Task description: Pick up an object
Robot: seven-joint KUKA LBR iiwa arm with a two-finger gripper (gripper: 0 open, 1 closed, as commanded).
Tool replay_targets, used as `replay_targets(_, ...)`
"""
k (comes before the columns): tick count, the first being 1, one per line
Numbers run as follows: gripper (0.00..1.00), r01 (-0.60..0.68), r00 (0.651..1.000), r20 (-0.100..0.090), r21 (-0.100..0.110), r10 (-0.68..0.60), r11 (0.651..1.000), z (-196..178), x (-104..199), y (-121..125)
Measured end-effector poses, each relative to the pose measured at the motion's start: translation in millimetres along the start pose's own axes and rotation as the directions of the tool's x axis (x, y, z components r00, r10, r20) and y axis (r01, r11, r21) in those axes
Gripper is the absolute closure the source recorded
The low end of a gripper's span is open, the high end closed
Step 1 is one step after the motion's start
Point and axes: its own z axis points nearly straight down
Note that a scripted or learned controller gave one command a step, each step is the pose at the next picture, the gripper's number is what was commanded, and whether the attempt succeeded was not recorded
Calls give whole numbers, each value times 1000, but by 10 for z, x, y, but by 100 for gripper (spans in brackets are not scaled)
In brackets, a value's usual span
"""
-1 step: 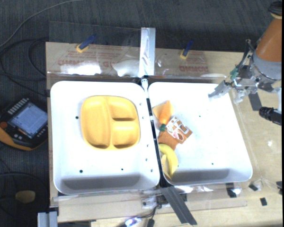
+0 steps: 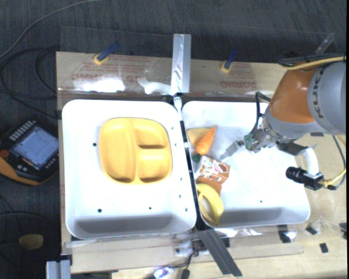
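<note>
**Camera view: arm over right bin, objects along its left wall**

Camera view from above, two white bins side by side on the desk. Grey arm (image 2: pixel 314 103) with orange band reaching in from the right edge, jaws (image 2: pixel 231 150) low over the right bin (image 2: pixel 267 196), near its middle. State of the jaws: cannot tell, too small and blurred. Nothing visibly between them.

Crowded against the right bin's left wall: orange carrot (image 2: pixel 205 139) toward the far left corner, just left of the jaws yet apart from them; printed orange-and-white packet (image 2: pixel 212 171) just below the carrot; yellow banana (image 2: pixel 210 203) at the near left corner, touching the packet's lower edge.

Left bin (image 2: pixel 81 208): yellow divided tray (image 2: pixel 135 150) lying flat around its centre.

Off the desk's left edge, on the dark floor: handheld control pendant (image 2: pixel 26 150) with cables
</note>
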Motion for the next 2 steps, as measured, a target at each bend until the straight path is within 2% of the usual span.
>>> replay_targets(1,0,87,996,4,-3,-87,996,265,105,524)
replay_targets(2,0,44,999,2,7,-44,999,177,108,986)
